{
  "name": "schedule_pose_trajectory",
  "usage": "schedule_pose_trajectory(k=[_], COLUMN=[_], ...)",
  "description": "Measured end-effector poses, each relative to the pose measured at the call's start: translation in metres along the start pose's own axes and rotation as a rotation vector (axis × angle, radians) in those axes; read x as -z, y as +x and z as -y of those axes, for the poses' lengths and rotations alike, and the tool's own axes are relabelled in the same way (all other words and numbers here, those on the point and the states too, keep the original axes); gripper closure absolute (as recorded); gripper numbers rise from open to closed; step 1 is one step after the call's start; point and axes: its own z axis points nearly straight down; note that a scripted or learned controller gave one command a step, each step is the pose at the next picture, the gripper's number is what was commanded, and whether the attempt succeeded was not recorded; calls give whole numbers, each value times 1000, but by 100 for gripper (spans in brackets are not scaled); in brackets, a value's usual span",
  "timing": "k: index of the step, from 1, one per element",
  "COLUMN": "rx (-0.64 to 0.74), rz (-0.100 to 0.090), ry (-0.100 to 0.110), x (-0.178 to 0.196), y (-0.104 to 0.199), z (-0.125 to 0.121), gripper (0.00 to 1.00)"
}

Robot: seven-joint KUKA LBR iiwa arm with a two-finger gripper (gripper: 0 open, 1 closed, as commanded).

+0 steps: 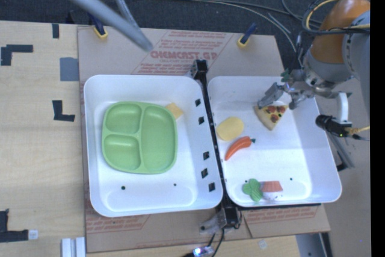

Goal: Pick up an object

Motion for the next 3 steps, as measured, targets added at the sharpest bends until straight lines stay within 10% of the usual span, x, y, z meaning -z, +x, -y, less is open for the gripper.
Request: schedule_pose_trajectory(k=[1, 2, 3], rx=[0, 1, -1], rz=[3, 6, 0], ry=[-5, -10, -8], x=[-55, -40, 9], y=[-4, -4, 2], z=[-9, -11, -4], gripper=[0, 100, 100])
